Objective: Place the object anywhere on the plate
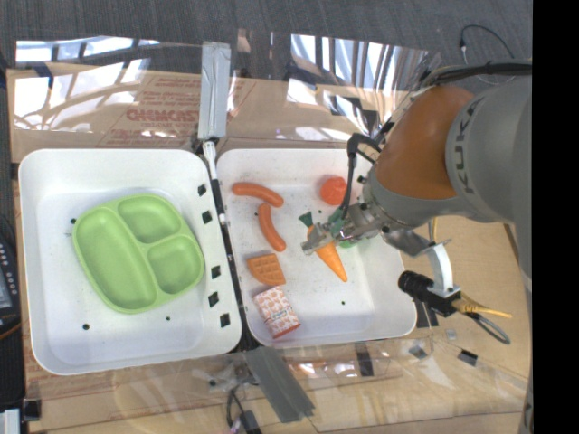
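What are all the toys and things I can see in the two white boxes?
plate: 1, light green, three sections, in the left bin
bins: 2, white, side by side
sausages: 2, orange-red, upper left of the right bin
carrot: 1, orange, green top, middle of the right bin, by the claw
tomato: 1, red, upper part of the right bin
waffle: 1, orange-brown, below the sausages
packet: 1, white and red, near the front of the right bin
arm: 1, grey and orange, reaching from the right
claw: 1, over the carrot's top
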Action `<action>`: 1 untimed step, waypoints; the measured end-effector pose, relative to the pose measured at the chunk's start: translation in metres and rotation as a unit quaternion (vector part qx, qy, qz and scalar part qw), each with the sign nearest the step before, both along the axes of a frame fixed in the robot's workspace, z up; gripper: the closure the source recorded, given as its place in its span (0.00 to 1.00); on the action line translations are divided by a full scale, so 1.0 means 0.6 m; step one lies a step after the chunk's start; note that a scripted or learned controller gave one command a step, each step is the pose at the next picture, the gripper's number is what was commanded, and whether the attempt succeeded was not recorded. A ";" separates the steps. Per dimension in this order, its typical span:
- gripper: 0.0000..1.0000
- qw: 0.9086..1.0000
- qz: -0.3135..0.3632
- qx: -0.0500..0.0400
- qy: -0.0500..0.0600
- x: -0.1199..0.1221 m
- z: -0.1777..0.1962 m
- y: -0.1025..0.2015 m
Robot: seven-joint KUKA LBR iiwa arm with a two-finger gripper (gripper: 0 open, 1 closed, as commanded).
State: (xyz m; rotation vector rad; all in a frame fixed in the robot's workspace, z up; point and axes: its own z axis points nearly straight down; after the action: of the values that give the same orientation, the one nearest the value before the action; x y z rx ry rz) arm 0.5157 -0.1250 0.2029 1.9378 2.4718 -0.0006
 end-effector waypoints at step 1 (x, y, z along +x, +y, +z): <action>1.00 0.988 0.153 0.001 0.003 -0.066 -0.083 -0.028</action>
State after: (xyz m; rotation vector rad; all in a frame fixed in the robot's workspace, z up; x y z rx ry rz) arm 0.4761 -0.1421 0.1529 1.5390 2.7444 -0.0017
